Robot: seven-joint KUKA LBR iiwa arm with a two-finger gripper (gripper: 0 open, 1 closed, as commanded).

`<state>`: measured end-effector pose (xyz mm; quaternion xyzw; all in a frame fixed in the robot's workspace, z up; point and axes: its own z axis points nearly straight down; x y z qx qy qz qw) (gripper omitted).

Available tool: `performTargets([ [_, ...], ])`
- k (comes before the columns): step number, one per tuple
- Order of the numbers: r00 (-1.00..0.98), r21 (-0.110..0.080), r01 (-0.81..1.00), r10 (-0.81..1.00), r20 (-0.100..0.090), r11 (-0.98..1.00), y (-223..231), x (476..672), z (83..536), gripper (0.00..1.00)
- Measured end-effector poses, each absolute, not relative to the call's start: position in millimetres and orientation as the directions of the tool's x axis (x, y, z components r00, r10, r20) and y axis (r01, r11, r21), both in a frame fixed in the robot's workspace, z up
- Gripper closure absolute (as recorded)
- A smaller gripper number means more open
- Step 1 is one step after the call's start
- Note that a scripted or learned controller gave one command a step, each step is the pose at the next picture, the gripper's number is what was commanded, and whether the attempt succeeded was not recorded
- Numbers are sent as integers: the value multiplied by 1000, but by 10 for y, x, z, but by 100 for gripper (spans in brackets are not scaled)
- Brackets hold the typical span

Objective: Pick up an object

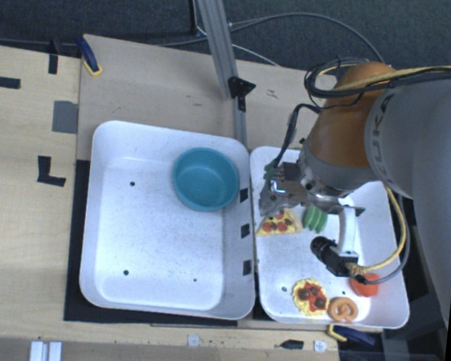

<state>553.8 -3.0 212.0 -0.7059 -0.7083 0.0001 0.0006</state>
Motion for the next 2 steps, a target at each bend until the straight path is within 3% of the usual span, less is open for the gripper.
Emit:
performTargets([
  [2,-4,-1,1000,1000,1,4,813,5947,2062,100],
])
